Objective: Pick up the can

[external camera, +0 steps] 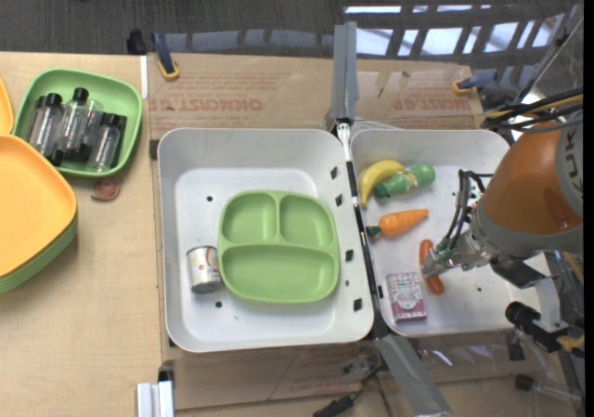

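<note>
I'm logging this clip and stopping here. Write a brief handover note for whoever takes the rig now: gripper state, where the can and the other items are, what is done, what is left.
Gripper: low in the right bin, next to an orange-red item; whether it is open or shut cannot be made out.
Can: in the left bin, lying against the left edge of the green divided plate, far from the arm.
Right bin also holds a banana, a green bottle, a carrot and a small pink box.
Done: nothing visible; the can is not picked.
Left: cross to the left bin, grasp the can, lift it.
</note>
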### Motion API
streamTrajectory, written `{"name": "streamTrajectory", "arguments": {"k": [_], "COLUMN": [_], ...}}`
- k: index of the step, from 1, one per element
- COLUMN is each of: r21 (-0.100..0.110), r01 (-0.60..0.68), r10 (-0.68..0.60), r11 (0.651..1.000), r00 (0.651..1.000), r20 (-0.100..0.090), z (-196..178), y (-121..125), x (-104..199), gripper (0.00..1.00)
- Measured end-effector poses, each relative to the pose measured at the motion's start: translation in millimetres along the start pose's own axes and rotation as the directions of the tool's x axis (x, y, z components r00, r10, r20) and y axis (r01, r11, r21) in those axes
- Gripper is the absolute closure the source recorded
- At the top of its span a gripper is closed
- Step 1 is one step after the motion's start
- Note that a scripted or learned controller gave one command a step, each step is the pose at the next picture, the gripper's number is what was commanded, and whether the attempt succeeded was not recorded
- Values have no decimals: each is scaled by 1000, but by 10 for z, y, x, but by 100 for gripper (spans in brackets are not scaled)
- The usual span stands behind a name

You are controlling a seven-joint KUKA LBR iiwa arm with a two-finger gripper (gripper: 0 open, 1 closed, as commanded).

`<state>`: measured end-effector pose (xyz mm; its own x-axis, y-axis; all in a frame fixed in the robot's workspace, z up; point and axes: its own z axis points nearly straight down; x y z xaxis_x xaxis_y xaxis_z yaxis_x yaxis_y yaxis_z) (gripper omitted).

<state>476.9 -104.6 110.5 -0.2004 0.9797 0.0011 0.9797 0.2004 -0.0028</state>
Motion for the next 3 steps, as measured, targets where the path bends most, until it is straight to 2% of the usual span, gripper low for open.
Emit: {"name": "streamTrajectory", "arguments": {"k": [1, 2, 3], "r21": [0, -1, 0], "r01": [0, -122, -131], "r10": [0, 122, 131], "r11": [1000, 993, 991], "r00": [1000, 993, 991], "r20": [0, 2, 0], "z": [0, -803, 27], "y": [0, 47, -169], "x": [-1, 202, -798], "gripper": [0, 0, 0]}}
